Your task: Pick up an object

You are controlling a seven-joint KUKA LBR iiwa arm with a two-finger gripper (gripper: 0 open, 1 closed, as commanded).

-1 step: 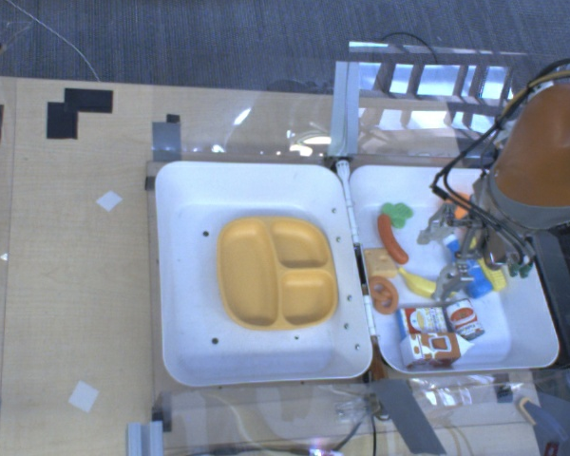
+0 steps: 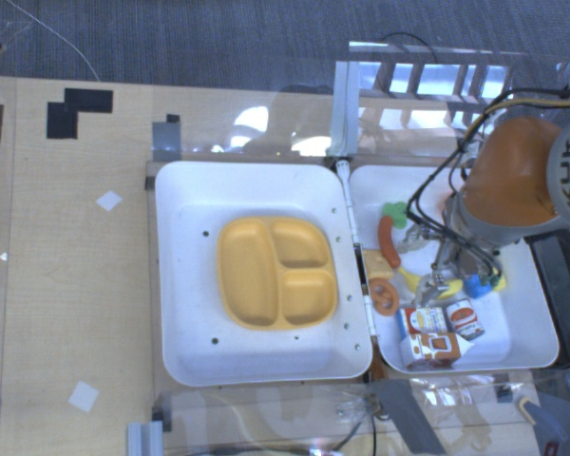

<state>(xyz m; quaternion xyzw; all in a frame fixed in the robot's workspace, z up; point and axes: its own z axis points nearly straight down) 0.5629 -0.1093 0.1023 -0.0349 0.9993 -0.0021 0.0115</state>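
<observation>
Step in hand looks like the reach/descent phase of the pick: the arm [image 2: 513,174] comes in from the right and hangs over the right bin [image 2: 527,345], with the end effector [image 2: 444,283] low among the clutter, near the yellow piece [image 2: 410,279] and just above the carton [image 2: 437,333]. Cannot tell whether the end effector is open or closed, too small and cabled over; nothing visibly gripped, so the pick is judged not yet done. No target is named; likely candidates are the things closest under the tool: the carton, flat at the bin's front, or the blue item [image 2: 479,286] just right of the tool. Next move, as a guess: settle straight down on one item, close, lift clear. Items lie crowded and partly touching, so there is a risk of nudging neighbours or closing on an edge. Right bin also holds a red sausage-like toy [image 2: 389,241], a green piece [image 2: 394,212] above it, and a pretzel-like thing [image 2: 383,295] near the left wall. Left bin [image 2: 185,350] holds a yellow divided tray [image 2: 276,272], three compartments, nothing in them. Both bins sit side by side on the desk [image 2: 66,283], walls nearly touching.
</observation>
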